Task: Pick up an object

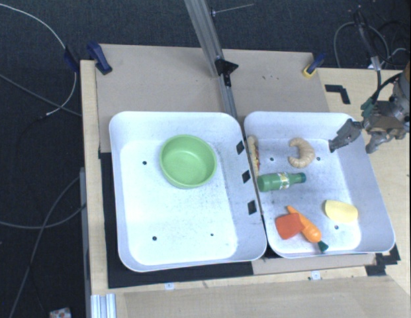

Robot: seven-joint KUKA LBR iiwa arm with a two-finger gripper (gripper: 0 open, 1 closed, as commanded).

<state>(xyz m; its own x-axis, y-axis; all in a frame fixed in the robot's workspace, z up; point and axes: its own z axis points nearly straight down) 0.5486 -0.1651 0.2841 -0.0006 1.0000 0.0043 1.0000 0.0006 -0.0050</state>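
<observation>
Gripper (359,138): spread open, empty, poised over right bin (379,197) far rim. Step: approach, nothing grasped. Nearest candidate: croissant (301,152), just left and slightly below. Next: shift left, descend, close.

Two white bins (126,197) sit side by side on a wooden bench (159,78).

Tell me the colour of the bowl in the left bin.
Light green. The bowl shows clearly in the camera view, sitting in the left bin.
</observation>
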